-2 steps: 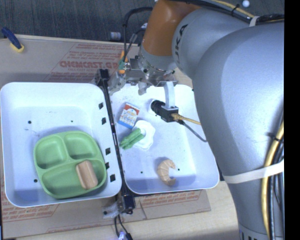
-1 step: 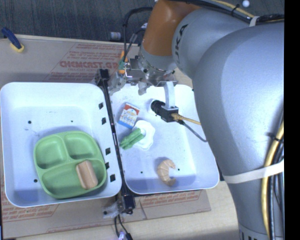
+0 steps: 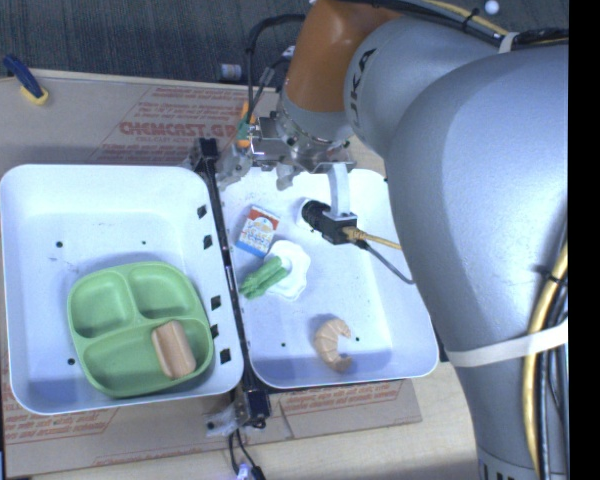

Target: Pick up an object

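My gripper hangs over the far left corner of the right bin, under the orange-banded wrist. Just below it a small blue and white carton lies on the bin floor, apart from the gripper. A green bean-like piece rests on a flat white piece near the bin's middle. A tan croissant lies near the front wall. In the left bin a green divided plate holds a brown bun-like piece.
The grey arm covers the right side of the right bin and the bench beyond it. A black-clipped divider runs between the two bins. Cardboard lies under the bins at the back.
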`<state>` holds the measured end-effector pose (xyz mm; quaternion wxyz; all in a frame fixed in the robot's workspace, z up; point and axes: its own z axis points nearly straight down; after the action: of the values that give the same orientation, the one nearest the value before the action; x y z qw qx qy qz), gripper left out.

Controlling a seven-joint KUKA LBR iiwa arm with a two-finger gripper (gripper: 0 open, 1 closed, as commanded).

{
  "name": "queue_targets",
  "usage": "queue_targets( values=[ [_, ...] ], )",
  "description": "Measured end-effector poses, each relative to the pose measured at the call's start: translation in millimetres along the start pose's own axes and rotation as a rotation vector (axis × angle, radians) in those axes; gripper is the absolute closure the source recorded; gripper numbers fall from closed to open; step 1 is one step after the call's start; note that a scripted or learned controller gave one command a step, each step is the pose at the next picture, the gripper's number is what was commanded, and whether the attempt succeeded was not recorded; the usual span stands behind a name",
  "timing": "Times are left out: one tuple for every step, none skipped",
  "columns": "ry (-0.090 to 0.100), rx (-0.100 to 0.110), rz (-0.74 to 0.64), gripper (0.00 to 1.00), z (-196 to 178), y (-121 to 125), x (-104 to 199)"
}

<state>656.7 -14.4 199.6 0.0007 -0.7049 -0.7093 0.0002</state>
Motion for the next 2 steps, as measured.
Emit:
queue_targets(
  values=[
    [0.000,0.000,0.000,0.00,0.0,0.0,0.0],
    [0.000,0.000,0.000,0.00,0.0,0.0,0.0]
  ],
)
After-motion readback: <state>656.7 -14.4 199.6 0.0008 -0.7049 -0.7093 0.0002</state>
